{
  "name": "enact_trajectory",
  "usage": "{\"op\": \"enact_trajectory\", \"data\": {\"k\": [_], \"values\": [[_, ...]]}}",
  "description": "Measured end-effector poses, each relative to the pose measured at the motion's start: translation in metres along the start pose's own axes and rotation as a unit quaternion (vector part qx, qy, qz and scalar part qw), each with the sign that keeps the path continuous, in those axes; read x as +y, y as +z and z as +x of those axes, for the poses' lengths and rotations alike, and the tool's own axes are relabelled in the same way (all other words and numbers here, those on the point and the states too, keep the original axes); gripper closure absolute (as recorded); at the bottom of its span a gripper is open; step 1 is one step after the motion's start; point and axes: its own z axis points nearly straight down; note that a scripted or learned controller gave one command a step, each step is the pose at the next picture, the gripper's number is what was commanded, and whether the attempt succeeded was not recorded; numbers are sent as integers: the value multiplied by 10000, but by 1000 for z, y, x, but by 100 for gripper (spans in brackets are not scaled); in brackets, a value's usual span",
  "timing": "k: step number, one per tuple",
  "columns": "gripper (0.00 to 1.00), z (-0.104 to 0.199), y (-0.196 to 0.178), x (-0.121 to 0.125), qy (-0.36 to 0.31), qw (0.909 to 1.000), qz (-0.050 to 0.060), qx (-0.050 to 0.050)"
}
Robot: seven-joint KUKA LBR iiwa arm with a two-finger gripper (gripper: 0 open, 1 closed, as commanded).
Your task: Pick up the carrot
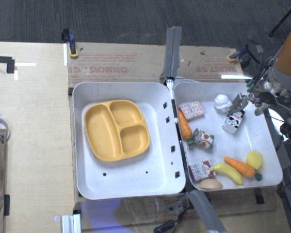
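Oddly, the gripper (243,102) above the milk carton (233,121) blurs; finger spread unreadable, 2 carrots (185,124) (240,166) apart.

arm (287,62) cut off at right edge, tool (243,102) fingers indistinct

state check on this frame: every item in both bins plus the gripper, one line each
gripper: over right bin's far right, fingers too small to read
carrot: lying along right bin's left wall, not gripped
second carrot: lying near banana
banana: lying flat
lemon: resting by right wall
milk carton: tilted, just below gripper
yellow tray: flat in left bin
egg: resting at near edge
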Motion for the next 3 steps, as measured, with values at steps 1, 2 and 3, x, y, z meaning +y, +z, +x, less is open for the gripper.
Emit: {"op": "enact_trajectory", "data": {"k": [1,2,3], "values": [[0,20,114,19,-1158,9933,4,6],[0,21,139,-16,-1657,9859,-228,-23],[0,34,139,5,-3028,9528,-188,-106]]}}
